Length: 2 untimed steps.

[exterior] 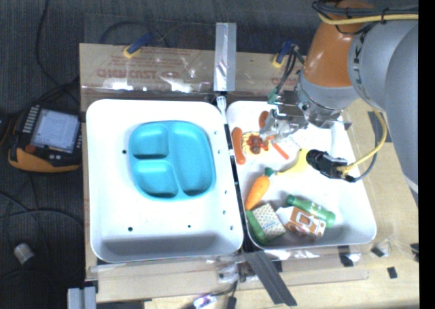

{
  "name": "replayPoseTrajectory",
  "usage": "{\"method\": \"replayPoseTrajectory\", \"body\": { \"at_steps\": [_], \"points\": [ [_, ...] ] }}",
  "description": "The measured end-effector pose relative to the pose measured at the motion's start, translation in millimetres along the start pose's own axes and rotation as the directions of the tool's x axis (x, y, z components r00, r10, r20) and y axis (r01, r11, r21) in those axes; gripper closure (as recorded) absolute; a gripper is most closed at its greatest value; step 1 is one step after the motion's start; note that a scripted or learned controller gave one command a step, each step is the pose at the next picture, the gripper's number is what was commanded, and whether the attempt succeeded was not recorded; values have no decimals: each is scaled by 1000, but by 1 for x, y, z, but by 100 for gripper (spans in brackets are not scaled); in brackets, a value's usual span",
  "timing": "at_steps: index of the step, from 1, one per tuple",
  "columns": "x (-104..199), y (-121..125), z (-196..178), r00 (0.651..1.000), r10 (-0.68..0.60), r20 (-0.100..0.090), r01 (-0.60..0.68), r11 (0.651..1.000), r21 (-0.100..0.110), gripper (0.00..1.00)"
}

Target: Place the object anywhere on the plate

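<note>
**Q:** Item one, the plate?

**A:** I am logging the plate [171,159], blue, three compartments, sitting mid-floor of the left bin [109,233]. Nothing is lying on it. My guess is it is being kept alone there so a drop anywhere in that bin's middle lands on it.

**Q:** Item two, the stock?

**A:** All of it is crowding the right bin [360,206]. A sausage [238,146] is lying along the left wall. A carrot [257,191] is pointing toward the front-left corner, a banana [293,164] is curving across the middle, and a green bottle [310,207], a small carton [303,222] and a green packet [264,223] are lining the front edge. A small red-orange piece [257,142] is sitting near the back-left corner, directly under the tool. I am reading that as the object being targeted, though I cannot name it.

**Q:** Item three, the arm?

**A:** It is reaching in from the right, the orange band [333,49] sitting over the back edge, the wrist pointing down. The gripper [272,132] is hovering at or just above that red-orange piece.

**Q:** Pincer state?

**A:** I cannot tell; the wrist body is masking it. I am not recording any hold.
</note>
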<state>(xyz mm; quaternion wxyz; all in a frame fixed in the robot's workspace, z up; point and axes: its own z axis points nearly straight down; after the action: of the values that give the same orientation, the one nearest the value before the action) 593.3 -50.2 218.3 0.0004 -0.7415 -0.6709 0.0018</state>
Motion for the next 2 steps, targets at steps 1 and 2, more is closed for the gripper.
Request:
{"method": "replayPoseTrajectory", "body": {
  "at_steps": [1, 2],
  "points": [
    [87, -30, -52, 983, -186, 0, 186, 983, -1, 100],
    [140, -28, -23, 936, -353, 0, 353, 936, 1, 100]
  ]
}}
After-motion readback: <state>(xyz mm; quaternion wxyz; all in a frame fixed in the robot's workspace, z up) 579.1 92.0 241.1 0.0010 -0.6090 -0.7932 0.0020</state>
